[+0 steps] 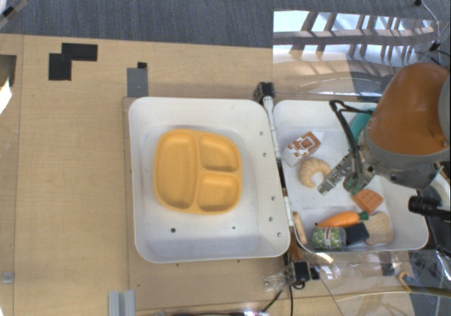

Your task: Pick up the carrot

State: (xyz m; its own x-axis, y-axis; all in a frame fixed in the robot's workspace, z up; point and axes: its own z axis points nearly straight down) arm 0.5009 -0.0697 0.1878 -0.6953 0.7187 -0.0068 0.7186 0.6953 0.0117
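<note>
Light wood bench point(70, 187), two shallow white bins side by side. Left bin point(204, 240): yellow three-compartment plate point(198, 170) lying flat near the middle, nothing in its compartments. Right bin point(313, 120): small clutter of toy food in its near half. Carrot point(340, 220) near the front wall, lying roughly flat, orange body, green tip pointing right. Just below the carrot, touching or nearly so: green-labelled can point(328, 238) on its side, dark end toward the right. Beige round item point(378, 228) just right of the can and carrot, type unclear. Orange waffle-textured piece point(368, 200) just above the carrot's green tip, close to it. Croissant point(313, 171) left of centre, curved, pale tan. Brown-and-white small carton point(304, 145) just above the croissant, tilted. Teal object point(361, 123) at the far side, mostly hidden behind the arm.

Grey arm with large orange band point(412, 113) reaching in from the right, covering the bin's right part. End effector point(347, 175) over the right bin, between croissant and waffle piece, above the carrot and apart from it. Metal fingers point(331, 180) angled down-left, seemingly spread, released, nothing between them. Carrot not grasped, resting in the bin.

Black L-shaped marking point(70, 59) on the bench at far left. Grey bracket point(138, 82) behind the left bin's corner. Cables point(299, 276) at the front edge between the bins.
</note>
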